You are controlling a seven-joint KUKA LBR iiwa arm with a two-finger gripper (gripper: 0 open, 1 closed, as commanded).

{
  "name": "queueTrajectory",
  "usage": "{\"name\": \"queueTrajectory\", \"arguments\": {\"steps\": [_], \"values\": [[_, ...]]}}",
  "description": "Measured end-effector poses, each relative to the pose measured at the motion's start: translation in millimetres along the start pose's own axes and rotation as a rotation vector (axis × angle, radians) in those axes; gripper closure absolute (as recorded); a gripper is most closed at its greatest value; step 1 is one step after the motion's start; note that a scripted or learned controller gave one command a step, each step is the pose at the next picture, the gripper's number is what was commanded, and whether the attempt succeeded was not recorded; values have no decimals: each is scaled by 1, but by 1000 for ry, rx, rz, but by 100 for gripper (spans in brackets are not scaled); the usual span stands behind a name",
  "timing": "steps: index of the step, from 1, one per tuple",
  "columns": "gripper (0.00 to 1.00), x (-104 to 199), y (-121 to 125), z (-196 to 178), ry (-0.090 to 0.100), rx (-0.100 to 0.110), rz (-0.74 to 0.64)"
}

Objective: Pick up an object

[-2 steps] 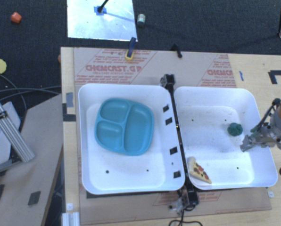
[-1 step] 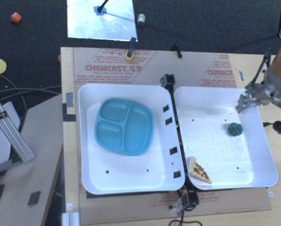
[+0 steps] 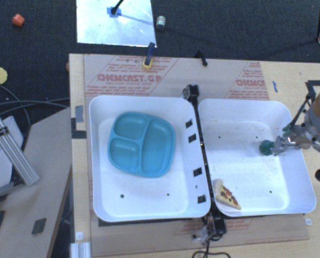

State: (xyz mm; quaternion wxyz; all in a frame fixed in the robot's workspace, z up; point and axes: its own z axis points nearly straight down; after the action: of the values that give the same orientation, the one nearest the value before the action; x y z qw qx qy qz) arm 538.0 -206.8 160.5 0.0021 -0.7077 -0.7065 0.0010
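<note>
Two shallow white plastic bins side by side: left bin [image 3: 103,198], right bin [image 3: 246,198]. At centre of left bin, turquoise three-compartment plastic plate [image 3: 142,144]. At 7 o'clock in right bin, against the divider, toy pizza slice [image 3: 226,194]. At 3 o'clock in right bin, grey two-finger gripper [image 3: 277,146], tips touching a small dark-green round object [image 3: 266,147]; spread or pinched: cannot tell. Lift apparently not yet done, object low over the bin floor. Nothing obstructing.

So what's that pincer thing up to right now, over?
Pincer low in right bin, at small green object. Grip unconfirmed. Pizza slice toy apart, near front corner. Nothing blocking.
</note>
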Motion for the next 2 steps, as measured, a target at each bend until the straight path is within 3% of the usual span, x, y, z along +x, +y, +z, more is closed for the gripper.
{"name": "queueTrajectory", "arguments": {"steps": [1,2], "values": [[100,83,-11,-2,2,-6,-12],[100,234,10,-27,4,-9,-21]]}}
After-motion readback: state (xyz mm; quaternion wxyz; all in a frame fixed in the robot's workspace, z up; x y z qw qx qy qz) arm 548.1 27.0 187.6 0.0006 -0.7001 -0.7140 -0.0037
